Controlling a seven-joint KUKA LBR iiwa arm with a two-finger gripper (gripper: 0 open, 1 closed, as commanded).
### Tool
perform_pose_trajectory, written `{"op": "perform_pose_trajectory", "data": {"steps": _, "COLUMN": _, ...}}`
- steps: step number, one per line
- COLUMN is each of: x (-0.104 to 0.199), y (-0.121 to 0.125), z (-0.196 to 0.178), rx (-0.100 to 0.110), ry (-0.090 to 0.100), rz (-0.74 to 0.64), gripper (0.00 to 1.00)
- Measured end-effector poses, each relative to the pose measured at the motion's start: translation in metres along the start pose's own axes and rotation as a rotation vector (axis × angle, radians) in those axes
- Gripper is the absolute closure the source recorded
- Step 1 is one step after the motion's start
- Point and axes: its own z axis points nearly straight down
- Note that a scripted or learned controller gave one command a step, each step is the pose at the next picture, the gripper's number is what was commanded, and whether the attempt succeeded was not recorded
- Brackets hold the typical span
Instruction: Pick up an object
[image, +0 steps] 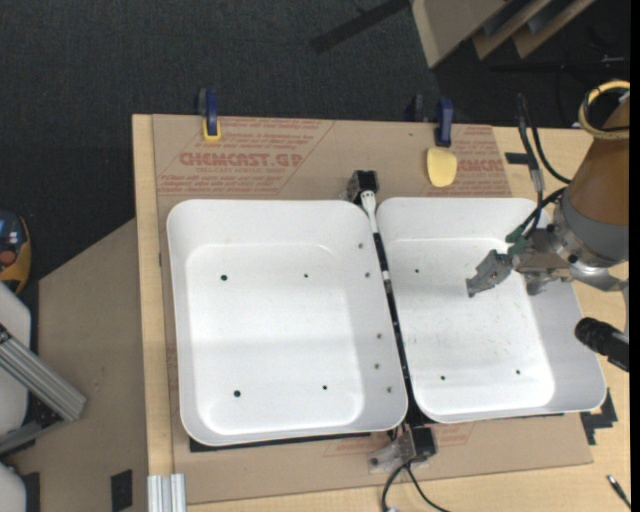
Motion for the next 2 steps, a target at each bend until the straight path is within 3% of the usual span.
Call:
{"op": "perform_pose_trajectory", "data": {"steps": 1, "x": 0.0085, "y": -0.0238, "z": -0.1707, "rx": -0.021, "ry": -0.004, "rz": -0.002, "gripper": 0.00}}
{"op": "perform_pose_trajectory", "data": {"steps": 2, "x": 0.0088, "y": -0.0236, "z": -0.1715, "rx": -0.006, "ry": -0.003, "rz": -0.001, "gripper": 1.00}}
